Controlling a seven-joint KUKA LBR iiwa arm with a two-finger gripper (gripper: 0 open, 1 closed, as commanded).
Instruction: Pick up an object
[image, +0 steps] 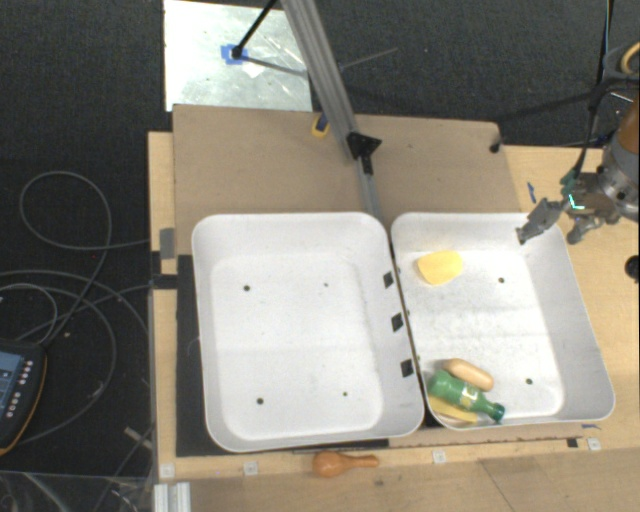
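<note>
Though spread wide, pincer (556, 228) empty.

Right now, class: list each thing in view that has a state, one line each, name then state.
Tool: open, holding nothing, above right bin's far rim.
Green bottle: lying on its side, right bin's near corner.
Yellow piece: lying flat in right bin.
Orange thing: lying outside, in front of the bins.
</note>
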